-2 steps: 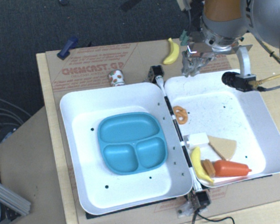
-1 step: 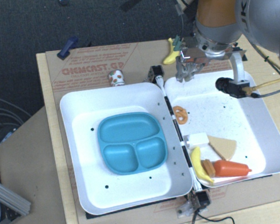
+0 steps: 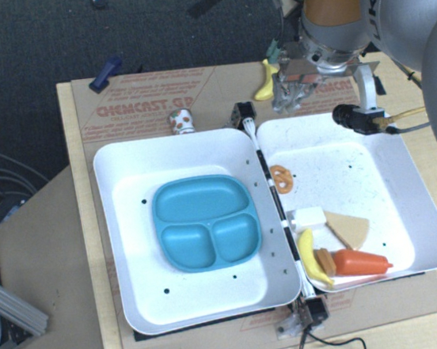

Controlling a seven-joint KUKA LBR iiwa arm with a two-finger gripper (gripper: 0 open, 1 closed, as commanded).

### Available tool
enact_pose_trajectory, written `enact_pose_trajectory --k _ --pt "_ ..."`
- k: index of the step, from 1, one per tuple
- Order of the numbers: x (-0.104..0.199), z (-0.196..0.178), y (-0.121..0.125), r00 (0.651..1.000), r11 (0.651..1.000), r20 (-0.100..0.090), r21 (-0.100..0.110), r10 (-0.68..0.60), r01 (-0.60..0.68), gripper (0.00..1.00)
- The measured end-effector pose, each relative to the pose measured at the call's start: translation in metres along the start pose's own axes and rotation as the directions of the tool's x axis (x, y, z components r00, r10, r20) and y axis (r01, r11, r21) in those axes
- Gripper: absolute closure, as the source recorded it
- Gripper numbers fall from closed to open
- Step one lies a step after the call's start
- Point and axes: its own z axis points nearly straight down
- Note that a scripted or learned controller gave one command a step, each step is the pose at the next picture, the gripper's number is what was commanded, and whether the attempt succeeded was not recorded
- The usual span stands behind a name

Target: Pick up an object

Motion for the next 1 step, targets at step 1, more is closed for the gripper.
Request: enact_pose_trajectory --k 1 --pt "-0.0258 0.0322 -0.0009 1.000 1.000 -0.001 0.006 0.002 -0.002 1.00"
